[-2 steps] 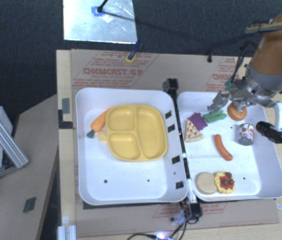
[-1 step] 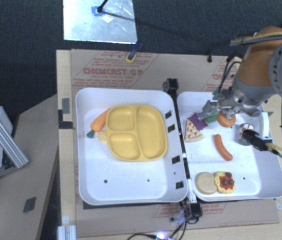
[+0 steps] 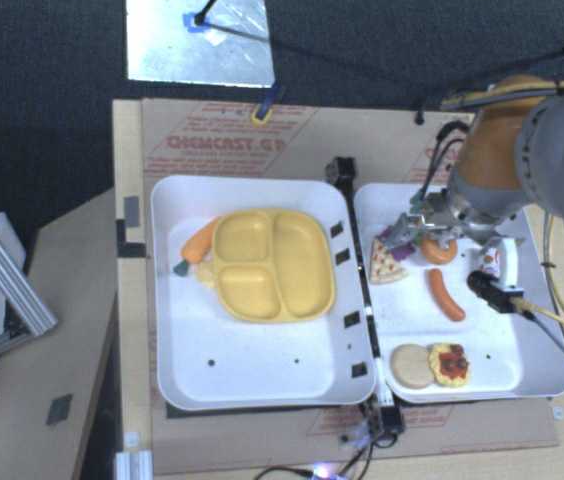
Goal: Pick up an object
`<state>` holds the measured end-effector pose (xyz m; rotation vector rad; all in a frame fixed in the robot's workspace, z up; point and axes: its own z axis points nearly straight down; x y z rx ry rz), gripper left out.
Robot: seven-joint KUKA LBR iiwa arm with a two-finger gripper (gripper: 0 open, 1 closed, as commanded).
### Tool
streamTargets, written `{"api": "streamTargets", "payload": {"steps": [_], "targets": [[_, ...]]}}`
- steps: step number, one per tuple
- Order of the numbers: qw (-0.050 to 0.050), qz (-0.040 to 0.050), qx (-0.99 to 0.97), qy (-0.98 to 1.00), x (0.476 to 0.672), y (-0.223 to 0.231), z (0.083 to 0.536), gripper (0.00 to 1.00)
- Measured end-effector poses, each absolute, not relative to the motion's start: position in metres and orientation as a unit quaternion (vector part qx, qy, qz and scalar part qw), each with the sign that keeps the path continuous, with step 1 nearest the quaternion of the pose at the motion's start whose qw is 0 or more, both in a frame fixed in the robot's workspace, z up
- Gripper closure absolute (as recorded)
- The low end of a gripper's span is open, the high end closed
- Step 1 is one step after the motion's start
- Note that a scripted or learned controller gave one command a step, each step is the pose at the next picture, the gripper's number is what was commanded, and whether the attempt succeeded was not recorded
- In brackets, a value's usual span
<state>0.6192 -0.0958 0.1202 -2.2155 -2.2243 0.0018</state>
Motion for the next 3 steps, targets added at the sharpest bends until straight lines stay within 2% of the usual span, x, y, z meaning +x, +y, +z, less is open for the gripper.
{"api": "streamTargets", "payload": {"steps": [1,2,3], "targets": [[-0.003,-0.0020,-0.707,-0.707,0.622,-0.097,0.088,0.00],[-0.007,-0.0068,-0.706,-0.708,0.626,-0.096,0.103,1.00],[-0.003,-0.0023,-0.706,-0.708,0.632,-0.098,0.168,1.00]]}}
